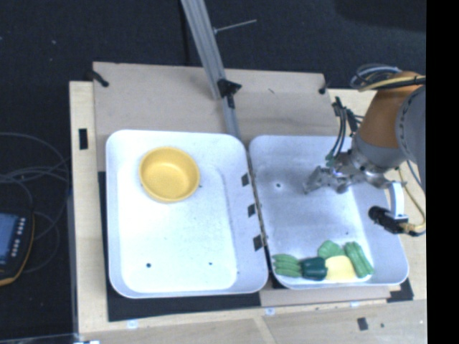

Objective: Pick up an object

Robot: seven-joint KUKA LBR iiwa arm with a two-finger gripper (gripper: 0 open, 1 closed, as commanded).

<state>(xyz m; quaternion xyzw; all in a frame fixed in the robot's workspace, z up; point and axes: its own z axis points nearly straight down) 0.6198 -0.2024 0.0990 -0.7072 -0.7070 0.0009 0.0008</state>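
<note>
Toys (324, 262) lie bunched along the near edge of the right bin (287, 156): green pieces, a darker green block and a yellow one, touching one another in a row that runs left to right. The hand (323, 179) hovers over the bin's bare middle, well apart from them, grasping nothing; whether it is released or clenched I cannot tell. The pile lies straight toward the near rim from it. A yellow bowl (169, 174) sits in the left bin (179, 264).

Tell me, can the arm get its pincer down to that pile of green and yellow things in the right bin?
Probably yes. The pincer hangs over the right bin, and the pile lies at the near edge with bare floor between and nothing over it.
</note>
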